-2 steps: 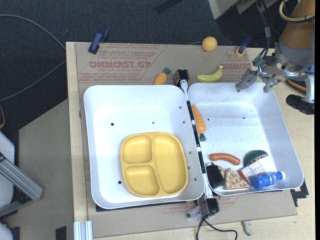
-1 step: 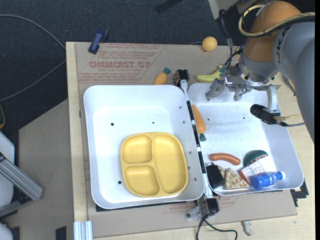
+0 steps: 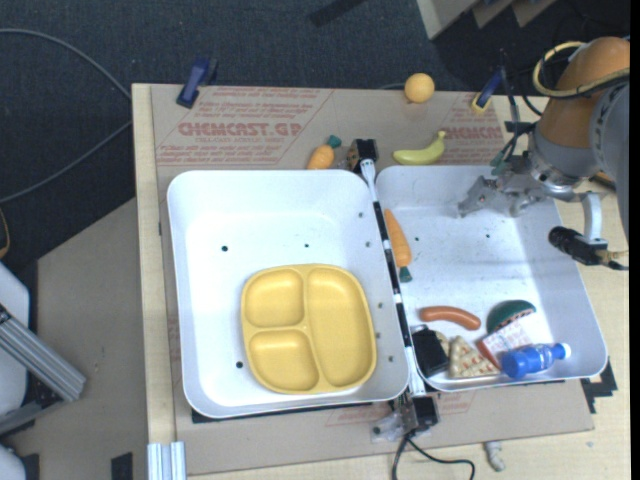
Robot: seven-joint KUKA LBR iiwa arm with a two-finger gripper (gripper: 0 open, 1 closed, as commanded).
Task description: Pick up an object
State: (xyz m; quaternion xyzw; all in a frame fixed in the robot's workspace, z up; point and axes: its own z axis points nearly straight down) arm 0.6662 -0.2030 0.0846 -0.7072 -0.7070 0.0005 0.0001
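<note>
My gripper (image 3: 492,202) hangs over the far part of the right bin (image 3: 560,268), below the grey wrist and orange band. Its two grey fingers stand spread and open, with only bare white floor between them. An orange carrot (image 3: 398,240) lies against that bin's left wall. At the near end lie a brown sausage (image 3: 450,317), a watermelon slice (image 3: 511,314), a blue bottle (image 3: 530,359), a pizza slice (image 3: 467,358) and a small black object (image 3: 430,350). All of these are well apart from the gripper.
The left bin (image 3: 210,218) holds a yellow divided plate (image 3: 307,326). Beyond the bins on the cardboard lie a yellow banana (image 3: 420,151), an orange ball (image 3: 420,87) and a small orange toy (image 3: 322,155). Blue clamps (image 3: 195,83) grip the board's far edge.
</note>
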